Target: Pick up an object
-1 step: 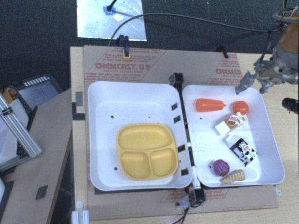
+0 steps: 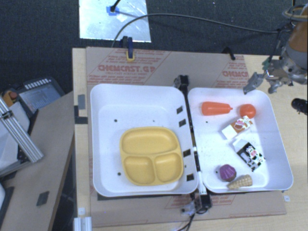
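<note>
The right bin (image 2: 276,143) holds several small things. An orange carrot (image 2: 216,109) lies at its back, beside a round orange-red fruit (image 2: 247,110). A white and red packet (image 2: 237,127) sits mid-bin, with a black and white cow-print box (image 2: 250,156) nearer the front. A purple lump (image 2: 227,172) and a tan cone (image 2: 240,181) rest at the front edge. My gripper (image 2: 264,84) hangs above the bin's back right corner, open, with nothing between its fingers. It is apart from every object.
The left bin (image 2: 103,129) holds a yellow divided plate (image 2: 151,155). A black divider strip (image 2: 188,129) runs between the bins. A cable (image 2: 202,18) crosses the dark floor behind, and a silver sheet (image 2: 113,13) lies at the back left.
</note>
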